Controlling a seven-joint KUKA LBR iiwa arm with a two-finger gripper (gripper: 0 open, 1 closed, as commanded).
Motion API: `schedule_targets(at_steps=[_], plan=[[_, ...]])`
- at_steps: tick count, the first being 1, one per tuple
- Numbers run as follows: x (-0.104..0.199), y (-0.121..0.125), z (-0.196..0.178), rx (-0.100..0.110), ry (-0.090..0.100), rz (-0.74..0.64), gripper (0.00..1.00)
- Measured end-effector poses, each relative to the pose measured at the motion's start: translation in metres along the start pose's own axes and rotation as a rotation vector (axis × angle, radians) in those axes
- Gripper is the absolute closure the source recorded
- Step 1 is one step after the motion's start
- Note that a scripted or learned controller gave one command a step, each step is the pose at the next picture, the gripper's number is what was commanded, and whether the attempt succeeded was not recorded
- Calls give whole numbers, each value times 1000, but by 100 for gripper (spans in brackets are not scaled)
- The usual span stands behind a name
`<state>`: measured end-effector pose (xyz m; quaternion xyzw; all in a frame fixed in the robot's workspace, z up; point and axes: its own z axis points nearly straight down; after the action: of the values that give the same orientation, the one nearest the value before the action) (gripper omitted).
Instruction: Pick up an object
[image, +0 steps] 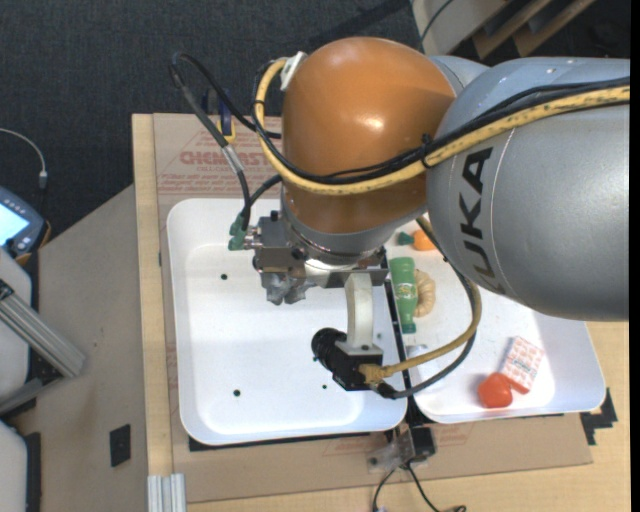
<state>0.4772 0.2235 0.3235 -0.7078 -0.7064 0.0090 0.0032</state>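
Note:
My gripper (284, 288) hangs over the upper middle of the left white bin (205, 340), just under the big orange wrist band. No object shows beneath it or in it. The loose objects lie in the right bin (565, 395): a green bottle (402, 288) along its left wall, a tan curved piece (429, 296) beside the bottle, a small orange piece (421, 240) partly hidden under the arm, a red-orange ball (494, 391) near the front, and a pink-and-white packet (524, 362) next to the ball.
The arm's grey body covers most of the right bin's back half. A divider wall (398, 345) separates the two bins. Both bins rest on a cardboard sheet (160, 170), with a metal rail (35, 335) off to the left.

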Motion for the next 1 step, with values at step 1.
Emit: schedule_targets(at_steps=[1], plan=[[1,30,132,-5,3,1,100]])
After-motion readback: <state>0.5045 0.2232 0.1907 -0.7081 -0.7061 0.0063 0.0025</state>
